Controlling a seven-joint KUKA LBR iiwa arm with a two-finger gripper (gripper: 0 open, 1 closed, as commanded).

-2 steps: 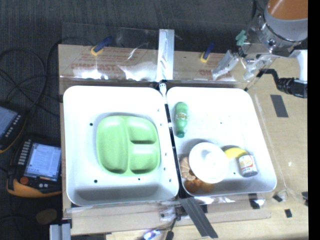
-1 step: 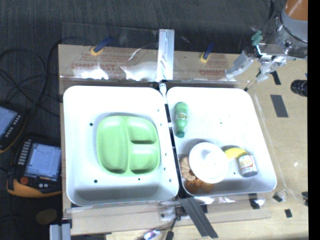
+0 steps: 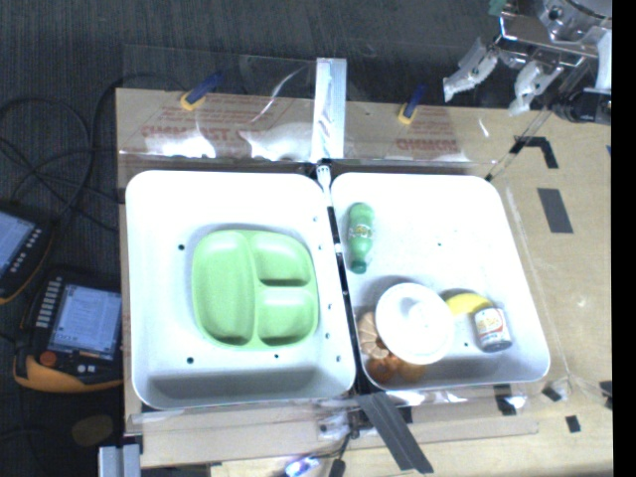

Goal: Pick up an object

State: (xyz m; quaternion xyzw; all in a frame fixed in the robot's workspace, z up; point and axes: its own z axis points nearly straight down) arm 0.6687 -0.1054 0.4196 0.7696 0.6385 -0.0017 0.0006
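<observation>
A pale wooden bench (image 3: 576,296) stands on dark carpet and carries two shallow white bins side by side, with clear plastic sheeting taped behind them. The tool (image 3: 494,76) hangs high at the upper right, beyond the back corner of the right white bin (image 3: 437,202), its two pale fingers spread well apart with nothing between them. Nearest below it in that bin lies a small green bottle with a printed label (image 3: 359,235), on its side against the dividing wall. Toward the front of the same bin sit a round white lid or bowl (image 3: 414,321) resting over a brownish, scalloped object (image 3: 375,346), a yellow rounded piece (image 3: 465,303) just behind a small jar with a labelled side (image 3: 492,328). The left white bin (image 3: 159,207) holds a light green divided plastic plate (image 3: 255,286). Judging by this, the pick has not started: the tool has yet to choose an object, descend and close.
</observation>
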